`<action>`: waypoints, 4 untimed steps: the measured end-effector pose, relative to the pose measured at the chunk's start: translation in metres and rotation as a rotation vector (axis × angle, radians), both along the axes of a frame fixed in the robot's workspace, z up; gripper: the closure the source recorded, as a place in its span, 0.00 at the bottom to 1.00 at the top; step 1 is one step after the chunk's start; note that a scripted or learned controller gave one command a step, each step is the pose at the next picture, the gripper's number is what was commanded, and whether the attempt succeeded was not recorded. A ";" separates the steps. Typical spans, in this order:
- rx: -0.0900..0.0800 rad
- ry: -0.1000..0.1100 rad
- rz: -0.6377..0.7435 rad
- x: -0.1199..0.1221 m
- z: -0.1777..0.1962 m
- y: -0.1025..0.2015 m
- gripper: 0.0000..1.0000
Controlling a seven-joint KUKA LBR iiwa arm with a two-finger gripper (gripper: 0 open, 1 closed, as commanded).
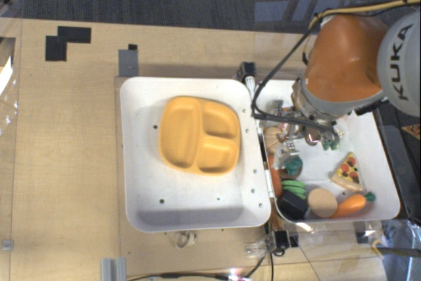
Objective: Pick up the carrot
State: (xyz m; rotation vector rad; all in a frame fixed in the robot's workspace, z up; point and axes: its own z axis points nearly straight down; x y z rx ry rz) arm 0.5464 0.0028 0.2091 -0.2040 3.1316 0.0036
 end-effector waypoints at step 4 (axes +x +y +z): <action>0.003 0.002 -0.400 0.112 -0.107 0.126 0.00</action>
